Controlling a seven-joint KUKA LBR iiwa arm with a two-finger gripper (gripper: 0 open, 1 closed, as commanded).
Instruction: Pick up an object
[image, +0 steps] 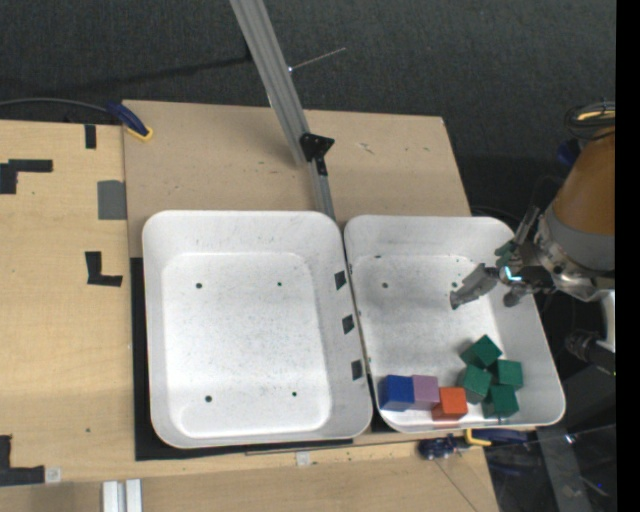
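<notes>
Several small blocks lie at the near end of the right bin (400, 240): a blue cube (398, 390), a purple cube (426, 388), an orange cube (452, 402) and a cluster of green blocks (490, 375). My gripper (490, 290) hangs over the right side of that bin, above and behind the green cluster. Its fingers stand apart with only white bin floor between them, so it is open and holds nothing.
The left bin (160, 240) lies beside the right one, with a shared rim between them. A slanted metal bar (285, 90) runs from the top of the view down to that rim. The grey arm (590, 220) enters from the right.
</notes>
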